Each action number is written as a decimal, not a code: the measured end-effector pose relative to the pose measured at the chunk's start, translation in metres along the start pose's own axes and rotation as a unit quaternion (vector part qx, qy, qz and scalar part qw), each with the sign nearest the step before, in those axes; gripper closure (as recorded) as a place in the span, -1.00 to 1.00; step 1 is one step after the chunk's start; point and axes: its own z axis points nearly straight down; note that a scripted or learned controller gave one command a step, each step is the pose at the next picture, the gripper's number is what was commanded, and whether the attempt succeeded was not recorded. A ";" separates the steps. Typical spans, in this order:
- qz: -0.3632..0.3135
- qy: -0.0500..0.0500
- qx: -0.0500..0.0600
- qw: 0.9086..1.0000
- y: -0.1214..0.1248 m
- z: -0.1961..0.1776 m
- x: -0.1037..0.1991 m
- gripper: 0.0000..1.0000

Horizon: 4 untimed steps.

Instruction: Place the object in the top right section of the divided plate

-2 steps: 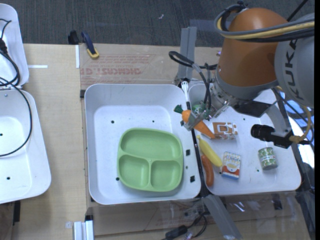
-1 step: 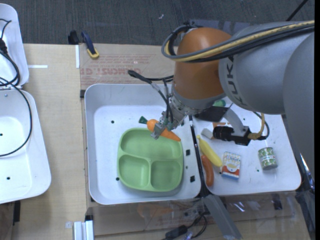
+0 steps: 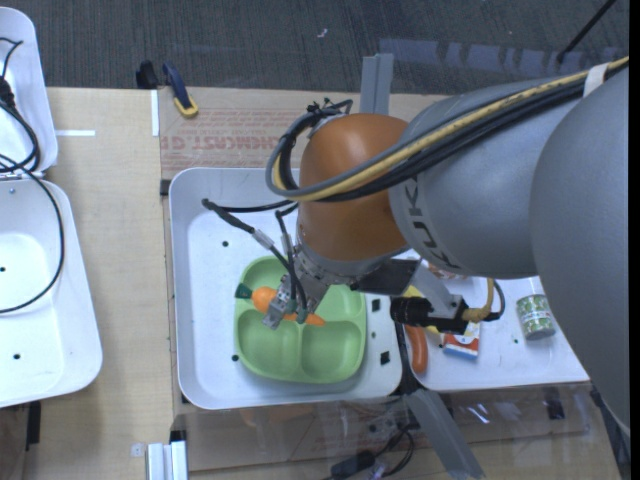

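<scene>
A light green divided plate lies in the white bin at the middle of the camera view. A toy carrot, orange with a green top, lies across the plate's upper part, its far end hidden under the wrist. My gripper hangs right over the carrot, and its fingers reach down around the orange body. The big grey arm and its orange band cover the plate's upper right corner.
A second white bin to the right holds a red sausage-shaped toy, a small red and white box and a green patterned can. Black cables trail from the wrist across the left bin. A white basin stands at far left.
</scene>
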 end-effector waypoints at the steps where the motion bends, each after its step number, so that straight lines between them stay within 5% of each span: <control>1: -0.064 0.000 0.000 0.998 -0.066 0.007 -0.027 1.00; 2: 0.088 -0.004 -0.009 0.996 -0.018 0.083 0.001 1.00; 3: 0.052 -0.001 -0.001 0.999 -0.032 -0.046 -0.009 1.00; 4: 0.170 0.000 0.000 0.985 -0.099 -0.004 -0.051 1.00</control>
